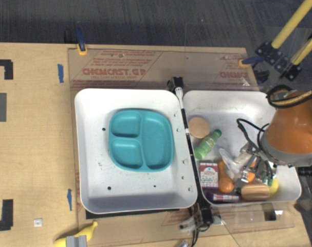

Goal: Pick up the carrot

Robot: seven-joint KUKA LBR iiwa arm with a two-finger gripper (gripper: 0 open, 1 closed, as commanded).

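Pincer low beside carrot

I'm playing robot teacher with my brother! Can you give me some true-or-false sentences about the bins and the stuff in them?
1. The teal divided plate lies in the left bin. True.
2. The green bottle is in the left bin. False: it lies in the right bin, beside the round tan disc.
3. The gripper is down in the right bin among the food items. True.
4. The plate holds a carrot. False: its compartments have nothing in them; the carrot lies in the right bin.
5. The small red-and-white box sits left of the carrot. True.
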